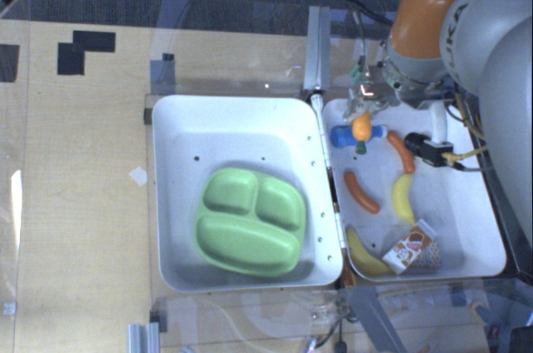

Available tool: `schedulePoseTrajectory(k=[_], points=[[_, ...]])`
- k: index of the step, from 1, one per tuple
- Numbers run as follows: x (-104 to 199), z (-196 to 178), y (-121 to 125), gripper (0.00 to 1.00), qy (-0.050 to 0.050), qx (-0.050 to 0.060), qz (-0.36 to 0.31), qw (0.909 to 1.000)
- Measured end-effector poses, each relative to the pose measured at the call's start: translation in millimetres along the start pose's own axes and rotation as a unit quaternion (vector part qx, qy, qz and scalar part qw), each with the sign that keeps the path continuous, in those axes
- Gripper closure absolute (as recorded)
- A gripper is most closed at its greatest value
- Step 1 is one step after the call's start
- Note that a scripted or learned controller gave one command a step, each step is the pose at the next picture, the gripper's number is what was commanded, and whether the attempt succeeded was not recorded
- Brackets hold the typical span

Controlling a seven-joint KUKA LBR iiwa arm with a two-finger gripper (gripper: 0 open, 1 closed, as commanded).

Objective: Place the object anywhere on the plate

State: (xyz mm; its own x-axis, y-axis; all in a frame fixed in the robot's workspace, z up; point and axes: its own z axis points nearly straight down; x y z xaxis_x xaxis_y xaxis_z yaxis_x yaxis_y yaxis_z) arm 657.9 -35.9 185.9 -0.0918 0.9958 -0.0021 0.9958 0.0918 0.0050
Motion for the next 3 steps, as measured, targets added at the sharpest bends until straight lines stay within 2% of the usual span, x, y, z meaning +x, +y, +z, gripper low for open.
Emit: schedulePoseTrajectory(k=[1,2,3], points=[[86.6,0.0,-35.0,1.00,0.001,0.000,0.025,0.9997],[107.9,0.7,-41.5,1.00,0.001,0.001,-0.003,1.0000],[177.3,-22.8,-112.9,1.00,0.002,0.001,-0.008,1.0000]])
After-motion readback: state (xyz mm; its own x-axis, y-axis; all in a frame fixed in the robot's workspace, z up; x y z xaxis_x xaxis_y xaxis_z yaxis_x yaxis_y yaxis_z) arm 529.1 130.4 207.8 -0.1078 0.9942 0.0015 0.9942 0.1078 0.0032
